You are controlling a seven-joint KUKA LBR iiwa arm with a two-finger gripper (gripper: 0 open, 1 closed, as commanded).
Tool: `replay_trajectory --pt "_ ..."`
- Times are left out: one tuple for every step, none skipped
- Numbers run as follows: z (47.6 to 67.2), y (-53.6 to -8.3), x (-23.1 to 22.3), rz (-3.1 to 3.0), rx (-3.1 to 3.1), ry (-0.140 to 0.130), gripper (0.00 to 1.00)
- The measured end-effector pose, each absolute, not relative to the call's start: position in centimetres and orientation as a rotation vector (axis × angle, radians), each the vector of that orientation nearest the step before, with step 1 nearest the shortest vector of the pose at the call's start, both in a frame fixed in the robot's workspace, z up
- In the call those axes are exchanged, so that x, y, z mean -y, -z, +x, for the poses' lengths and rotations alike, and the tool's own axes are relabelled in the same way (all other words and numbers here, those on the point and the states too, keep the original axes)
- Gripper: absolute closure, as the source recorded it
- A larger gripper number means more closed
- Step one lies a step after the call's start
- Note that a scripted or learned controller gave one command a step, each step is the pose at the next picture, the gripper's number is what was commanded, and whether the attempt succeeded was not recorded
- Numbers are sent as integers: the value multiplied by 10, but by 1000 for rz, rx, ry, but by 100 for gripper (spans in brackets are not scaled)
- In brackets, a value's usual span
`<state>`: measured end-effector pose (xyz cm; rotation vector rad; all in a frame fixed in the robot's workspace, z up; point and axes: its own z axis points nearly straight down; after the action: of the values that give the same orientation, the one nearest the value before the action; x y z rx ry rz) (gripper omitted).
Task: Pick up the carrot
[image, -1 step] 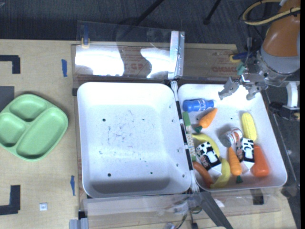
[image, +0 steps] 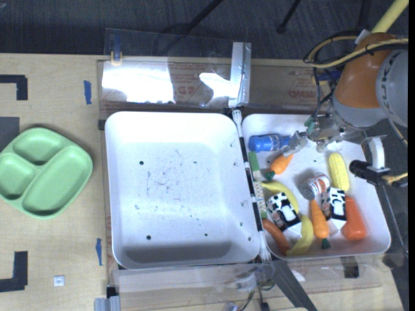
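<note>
A small orange carrot (image: 281, 163) with a green stub lies tilted in the right bin (image: 379, 241), just below a blue bottle (image: 268, 142). My gripper (image: 299, 141) reaches in from the right and its tip sits right at the carrot's upper end, close to touching it. Whether it grips the carrot is unclear. Another carrot (image: 318, 219) lies lower in the same bin, and a darker one (image: 275, 235) rests near the bin's left wall.
The right bin also holds a corn cob (image: 337, 170), a banana (image: 293, 203), a can (image: 318, 186), two cow-patterned pieces (image: 281, 208) and an orange bottle (image: 354, 220). The left bin (image: 175, 173) sits beside it. A green divided plate (image: 43, 171) lies far left.
</note>
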<state>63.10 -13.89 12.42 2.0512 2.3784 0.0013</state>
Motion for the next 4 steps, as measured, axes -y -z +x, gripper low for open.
replay_trajectory --pt "626 -86 95 2201 -2240 -3 0" --pt "579 -174 114 1922 -2484 -2 0" --pt "631 -86 149 1800 -2568 -4 0" --pt "643 -186 80 1695 -2641 -3 0"
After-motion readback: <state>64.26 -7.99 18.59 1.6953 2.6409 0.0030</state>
